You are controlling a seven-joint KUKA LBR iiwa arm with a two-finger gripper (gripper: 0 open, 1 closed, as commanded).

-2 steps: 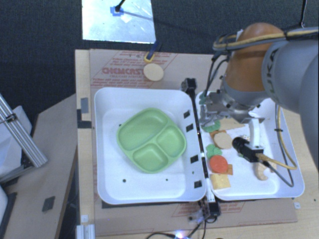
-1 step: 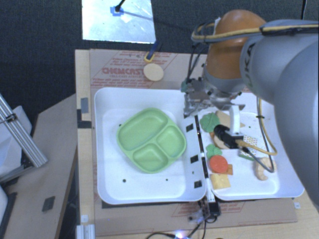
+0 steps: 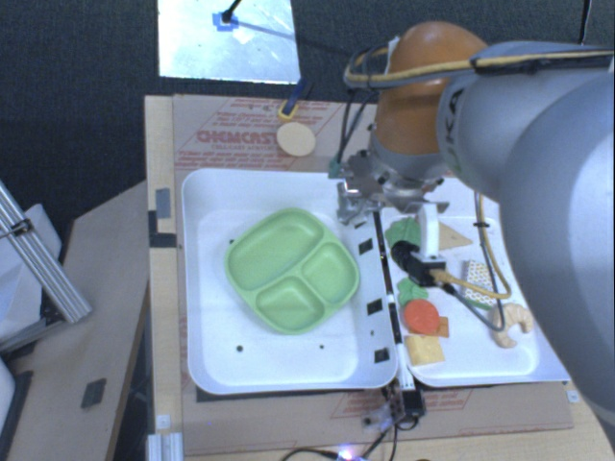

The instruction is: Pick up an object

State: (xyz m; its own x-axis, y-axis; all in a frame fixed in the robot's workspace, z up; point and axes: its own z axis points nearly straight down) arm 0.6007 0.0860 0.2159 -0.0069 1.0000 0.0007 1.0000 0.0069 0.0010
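Claw (image 3: 357, 205) near green plate (image 3: 291, 270) (spread or pressed: cannot tell), plate in white bin (image 3: 207, 286).

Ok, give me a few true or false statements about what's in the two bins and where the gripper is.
1. The green plate lies in the left bin. True.
2. The red disc sits on the plate. False: it lies in the right bin.
3. The plate has three compartments. True.
4. The gripper is over the bins' near edge. False: it is towards the far end, about where the two bins meet.
5. A yellow square lies in the left bin. False: it is in the right bin, next to the red disc.
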